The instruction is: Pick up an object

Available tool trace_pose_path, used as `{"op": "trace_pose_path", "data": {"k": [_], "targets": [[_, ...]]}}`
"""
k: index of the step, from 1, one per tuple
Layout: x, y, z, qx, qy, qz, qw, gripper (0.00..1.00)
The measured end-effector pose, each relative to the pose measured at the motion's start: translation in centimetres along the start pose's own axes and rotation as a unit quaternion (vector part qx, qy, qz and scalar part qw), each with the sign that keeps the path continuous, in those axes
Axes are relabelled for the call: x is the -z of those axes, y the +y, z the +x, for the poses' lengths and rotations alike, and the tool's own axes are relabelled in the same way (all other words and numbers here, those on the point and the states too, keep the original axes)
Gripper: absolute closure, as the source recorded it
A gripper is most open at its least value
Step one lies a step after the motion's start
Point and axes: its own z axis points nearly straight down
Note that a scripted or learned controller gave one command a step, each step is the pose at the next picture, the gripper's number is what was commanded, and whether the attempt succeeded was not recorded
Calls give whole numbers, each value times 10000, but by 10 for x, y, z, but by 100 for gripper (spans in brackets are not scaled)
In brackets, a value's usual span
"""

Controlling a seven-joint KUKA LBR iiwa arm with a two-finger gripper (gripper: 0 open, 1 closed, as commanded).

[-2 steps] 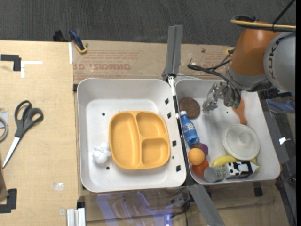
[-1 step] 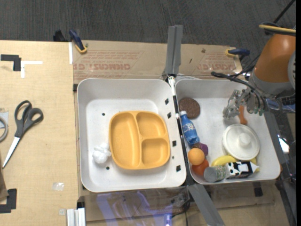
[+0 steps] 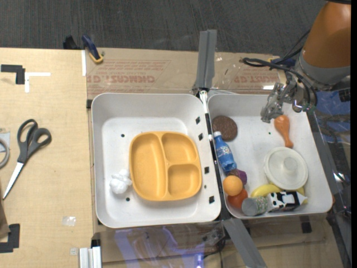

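My gripper (image 3: 271, 109) hangs over the far right part of the right bin (image 3: 254, 108), just left of and above an orange drumstick-shaped toy (image 3: 283, 129); nothing shows in its grasp. Lying in that bin are a brown round disc (image 3: 225, 127), a blue bottle (image 3: 225, 154), an orange ball (image 3: 233, 185), a purple piece (image 3: 242, 176), a white round bowl (image 3: 285, 168), a yellow banana (image 3: 266, 191), a black-and-white toy (image 3: 285, 201) and a grey lump (image 3: 254, 206). The left bin (image 3: 106, 149) holds a yellow divided plate (image 3: 165, 165) and a small white crumpled object (image 3: 119, 183).
Scissors (image 3: 25, 144) lie on the wooden bench to the left of the bins. A grey bar (image 3: 205, 60) runs back from the gap between the bins. Cables (image 3: 279, 63) trail near the arm's wrist at the upper right.
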Motion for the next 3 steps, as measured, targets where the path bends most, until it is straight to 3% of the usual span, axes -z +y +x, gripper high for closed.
{"op": "trace_pose_path", "data": {"k": [1,2,3], "targets": [[73,-47,36,-2383,13,18,9712,100],[-125,-2,65,-1678,35,12,9858,100],[41,-90,48,-2192,13,17,9757,100]]}}
